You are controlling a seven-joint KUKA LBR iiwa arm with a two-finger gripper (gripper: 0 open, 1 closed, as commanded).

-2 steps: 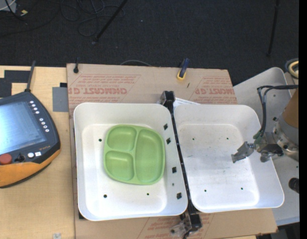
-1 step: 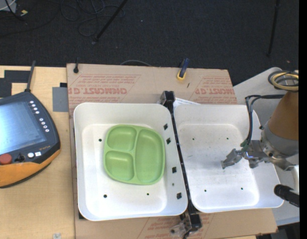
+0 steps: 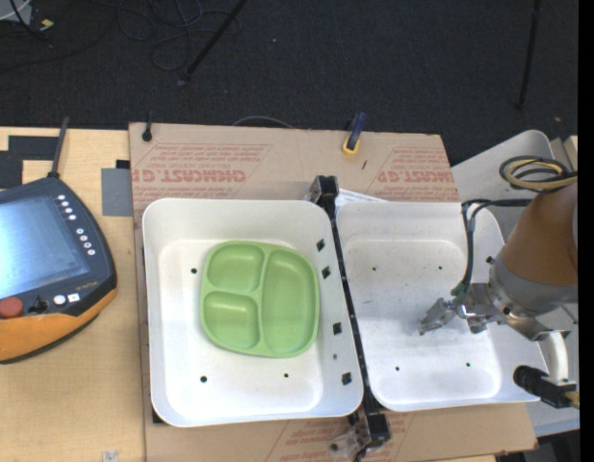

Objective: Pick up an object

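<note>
green, the divided plate (image 3: 259,298) lies flat in the left bin (image 3: 171,393), untouched. further right, the gripper (image 3: 441,318) hovers low over the right bin (image 3: 412,393), well apart from the plate; whether it is spread or closed i cannot tell. nothing looks lifted yet, so the whole pick remains.

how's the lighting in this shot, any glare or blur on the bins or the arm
Camera view: even, soft light; the green divided plate is sharp with a faint sheen and casts little shadow; the right bin looks bright, nearly washed out; the pincer and the arm look slightly soft; the floor behind is dark.
</note>
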